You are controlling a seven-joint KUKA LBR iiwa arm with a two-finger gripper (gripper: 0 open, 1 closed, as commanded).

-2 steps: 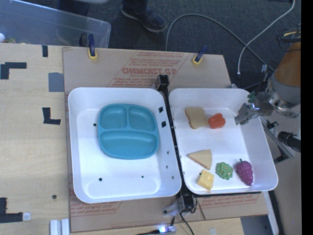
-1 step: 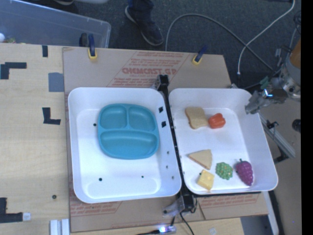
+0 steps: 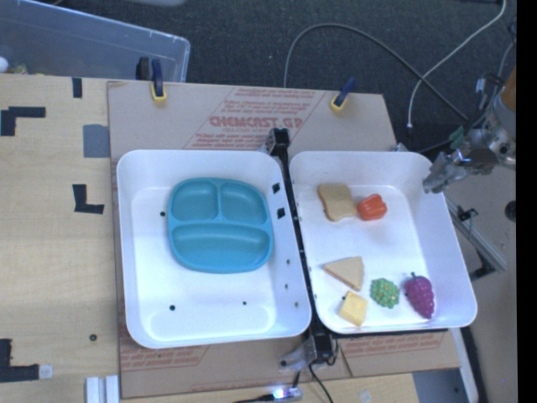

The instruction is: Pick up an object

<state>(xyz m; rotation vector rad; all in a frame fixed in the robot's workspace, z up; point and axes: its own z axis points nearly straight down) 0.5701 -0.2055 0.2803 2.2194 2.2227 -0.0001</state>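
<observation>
2 white bins side by side on the bench. Left bin (image 3: pixel 138 250): 1 blue divided plate (image 3: pixel 220 225) w/ 3 compartments, lying flat near the bin's middle, nothing on it. Right bin (image 3: pixel 440 233): 6 toy food items. Far row: 1 tan bread slice (image 3: pixel 336 201) and 1 orange-red pepper (image 3: pixel 372 207), just beside each other. Near row: 1 pale wedge (image 3: pixel 346 270), 1 yellow cheese block (image 3: pixel 353 309) just below it, 1 green broccoli-like piece (image 3: pixel 385 292), 1 purple grape bunch (image 3: pixel 419 295) at the near right corner. 2 yellow clamps on the board's far edge.

Gripper (image 3: pixel 436 176) sits over the right bin's far right rim, apart from all 6 items, nothing between the fingers. Spread or pressed together: can't tell, too small and blurred.
</observation>
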